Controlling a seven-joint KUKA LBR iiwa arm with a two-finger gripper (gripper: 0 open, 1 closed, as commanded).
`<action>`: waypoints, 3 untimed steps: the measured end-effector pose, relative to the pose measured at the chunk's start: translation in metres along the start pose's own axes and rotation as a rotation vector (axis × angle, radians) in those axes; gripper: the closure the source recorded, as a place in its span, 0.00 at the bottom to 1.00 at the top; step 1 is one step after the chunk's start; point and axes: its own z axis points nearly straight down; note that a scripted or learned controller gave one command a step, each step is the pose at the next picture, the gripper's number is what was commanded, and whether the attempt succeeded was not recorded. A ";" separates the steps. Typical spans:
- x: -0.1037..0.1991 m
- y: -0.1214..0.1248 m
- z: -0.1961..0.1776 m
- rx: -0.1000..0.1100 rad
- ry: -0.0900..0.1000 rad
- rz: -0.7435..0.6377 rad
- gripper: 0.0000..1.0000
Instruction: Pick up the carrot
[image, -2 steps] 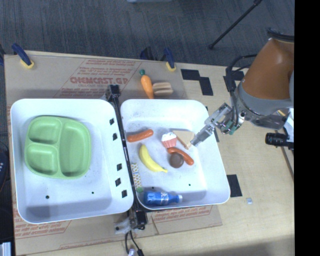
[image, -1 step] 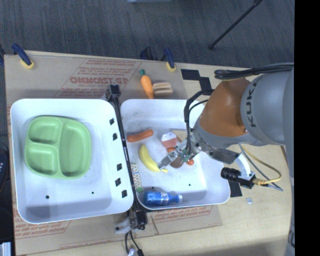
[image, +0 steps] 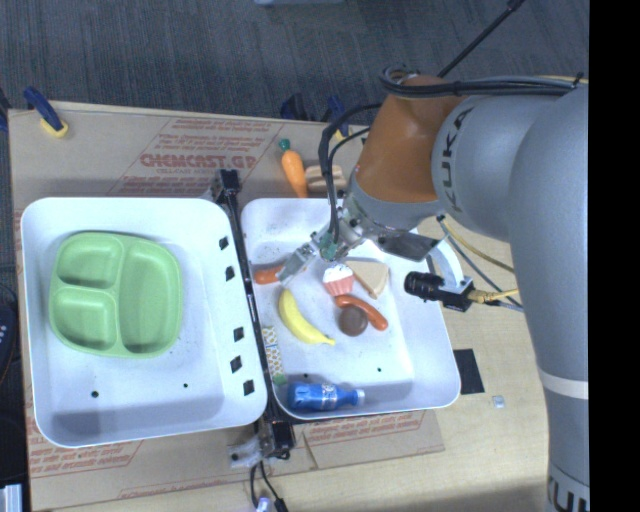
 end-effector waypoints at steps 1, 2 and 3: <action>-0.084 0.010 0.077 0.002 0.000 0.152 0.00; -0.053 0.048 0.000 0.001 -0.001 0.388 0.00; -0.020 0.070 -0.118 0.001 0.000 0.609 0.00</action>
